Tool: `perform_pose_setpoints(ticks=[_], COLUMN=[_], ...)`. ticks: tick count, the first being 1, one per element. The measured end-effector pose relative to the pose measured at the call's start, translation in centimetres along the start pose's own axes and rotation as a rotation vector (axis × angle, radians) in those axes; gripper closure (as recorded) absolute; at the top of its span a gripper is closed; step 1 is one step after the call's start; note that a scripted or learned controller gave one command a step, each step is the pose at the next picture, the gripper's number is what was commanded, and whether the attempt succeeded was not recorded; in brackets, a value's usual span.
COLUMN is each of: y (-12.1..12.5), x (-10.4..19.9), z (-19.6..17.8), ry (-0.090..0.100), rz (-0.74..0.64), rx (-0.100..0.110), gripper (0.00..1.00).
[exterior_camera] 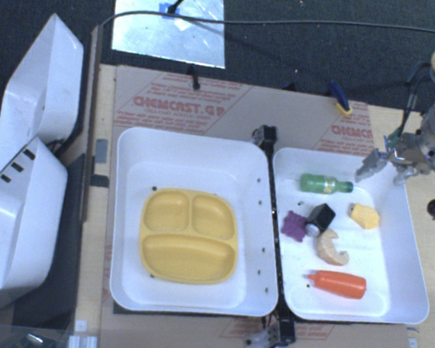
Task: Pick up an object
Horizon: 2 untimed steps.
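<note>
The arm is cut off at the right edge, so little above its wrist shows. The gripper (386, 167) hangs over the far rim of the right bin (410, 261), fingers spread and holding nothing, near the green bottle (325, 185). The left bin (125, 198) holds a yellow tray (189, 235) on the bench (233, 109).

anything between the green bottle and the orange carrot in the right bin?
Yes, in the camera view: between the green bottle and orange carrot lie a black object and a tan curved piece.
</note>
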State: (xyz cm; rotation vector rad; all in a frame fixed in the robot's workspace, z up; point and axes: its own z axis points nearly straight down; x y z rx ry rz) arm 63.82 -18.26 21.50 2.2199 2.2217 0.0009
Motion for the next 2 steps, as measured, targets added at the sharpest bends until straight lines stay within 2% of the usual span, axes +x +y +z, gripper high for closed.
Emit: perform_pose_setpoints(ticks=[2], y=[-0.6], x=[4.3], z=[-11.1], ry=[0.000], rz=[-0.002], rx=[-0.005], gripper=[0.00])
